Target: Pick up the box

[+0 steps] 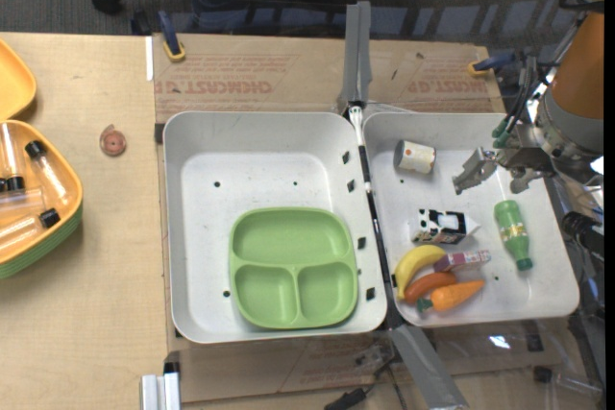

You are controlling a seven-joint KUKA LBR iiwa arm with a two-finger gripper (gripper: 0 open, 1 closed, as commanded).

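Note:
The box [443, 227] is a small black-and-white carton lying in the middle of the right bin [557, 302]. My gripper [497, 175] hangs over the bin's upper right part, up and to the right of the box and apart from it. Its two grey fingers [470, 174] are spread open with nothing between them. The orange band of the arm [581, 77] shows at the right edge.
Around the box lie a white cup [415, 156], a green bottle [512, 233], a banana [420, 262], a carrot [454, 295] and a pink tube [465, 258]. A green divided plate [293, 266] lies in the left bin [192, 206]. A yellow tray [38, 197] sits far left.

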